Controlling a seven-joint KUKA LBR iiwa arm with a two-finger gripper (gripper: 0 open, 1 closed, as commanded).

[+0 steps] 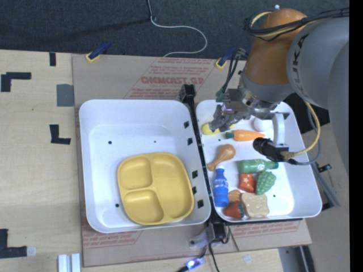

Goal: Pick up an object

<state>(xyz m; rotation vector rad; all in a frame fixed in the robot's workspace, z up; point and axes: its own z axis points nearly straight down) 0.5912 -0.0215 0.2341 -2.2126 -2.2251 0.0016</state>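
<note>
Even, fairly bright overhead light, white bins [142, 115] close to washed out, soft short shadows under the yellow divided plate [156, 187] and along bin walls, mild sheen on the orange arm band [272, 44], slightly soft, grainy focus, small toys smeary.

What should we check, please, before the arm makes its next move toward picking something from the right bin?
1. Gripper over the right bin: ok, above its far left corner.
2. Target within reach: ok, carrot and a yellow item lie just beside the gripper.
3. Object already held: cannot tell.
4. Neighbours crowding the pick: not ok, chicken leg and blue bottle lie close by.
5. Yellow plate out of the way: ok, in the left bin.
</note>
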